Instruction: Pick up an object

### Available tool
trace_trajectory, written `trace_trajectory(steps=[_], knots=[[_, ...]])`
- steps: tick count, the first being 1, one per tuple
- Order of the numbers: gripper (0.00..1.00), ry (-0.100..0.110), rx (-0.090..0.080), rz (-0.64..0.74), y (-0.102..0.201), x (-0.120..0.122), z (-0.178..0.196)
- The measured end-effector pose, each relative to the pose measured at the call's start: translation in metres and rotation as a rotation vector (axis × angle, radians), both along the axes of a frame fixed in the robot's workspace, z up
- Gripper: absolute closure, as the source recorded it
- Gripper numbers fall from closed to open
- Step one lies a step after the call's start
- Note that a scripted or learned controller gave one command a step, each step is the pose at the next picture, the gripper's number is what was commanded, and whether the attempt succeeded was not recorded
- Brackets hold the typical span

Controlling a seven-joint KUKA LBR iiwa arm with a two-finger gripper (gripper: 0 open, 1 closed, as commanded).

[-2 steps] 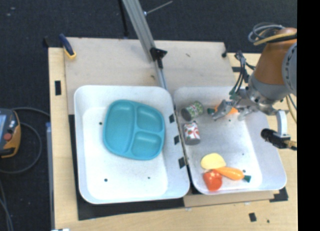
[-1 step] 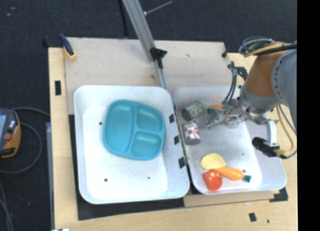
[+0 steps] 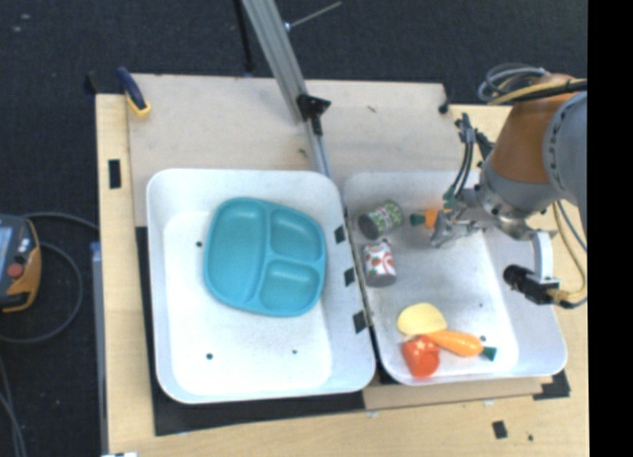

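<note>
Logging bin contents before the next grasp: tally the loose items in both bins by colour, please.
Teal: 1, divided plate, left bin
Green: 1, can
Silver-red: 1, can
Yellow: 1, lemon
Orange: 1, carrot
Red: 1, tomato
Total: 6

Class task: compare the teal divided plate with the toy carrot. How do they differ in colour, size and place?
The teal divided plate is far larger than the toy carrot. The plate is teal, the carrot orange. The plate lies alone in the left bin; the carrot lies in the right bin, touching a red toy.
</note>
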State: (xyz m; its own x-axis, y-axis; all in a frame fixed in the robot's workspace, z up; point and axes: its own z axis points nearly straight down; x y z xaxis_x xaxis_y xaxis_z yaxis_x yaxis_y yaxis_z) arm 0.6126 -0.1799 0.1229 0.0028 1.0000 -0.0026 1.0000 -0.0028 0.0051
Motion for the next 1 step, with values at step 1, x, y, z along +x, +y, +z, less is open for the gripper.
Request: trace_trajectory(steps=[1], knots=[[1.0, -0.002, 0.0, 0.005, 0.0009, -0.0021, 0.0642]])
